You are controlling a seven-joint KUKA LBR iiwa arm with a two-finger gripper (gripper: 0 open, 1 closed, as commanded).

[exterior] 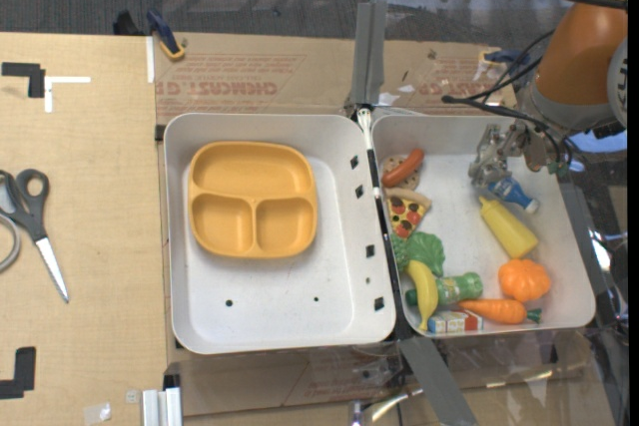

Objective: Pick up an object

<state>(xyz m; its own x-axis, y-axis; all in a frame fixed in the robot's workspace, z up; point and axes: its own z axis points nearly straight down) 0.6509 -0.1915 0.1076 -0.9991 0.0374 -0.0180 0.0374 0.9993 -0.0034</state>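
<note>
A: From the overhead camera view, take the yellow bottle point(509, 227) as the anchor. Where does the gripper point(489, 160) sit?

B: Just up and left of that bottle, low inside the right bin point(574, 214), with a small blue item point(516, 195) touching or nearly touching it. Whether anything is clamped there I cannot tell; metal and cables blur together.

A: So nothing counts as picked?

B: I'd judge not yet. The blue piece appears to lie on the bin floor just above the bottle, probably the target since the arm reaches in from the right and comes down almost on top of it.

A: And the rest?

B: Below the bottle, an orange fruit point(524, 280) and a carrot point(495, 311); to its left, a banana point(422, 289), lettuce point(416, 249), a pizza slice point(407, 211), a hot dog point(402, 167). Far left of it, the divided plate point(254, 201) lies in the left bin point(339, 314), likely kept clear as a drop spot
</note>
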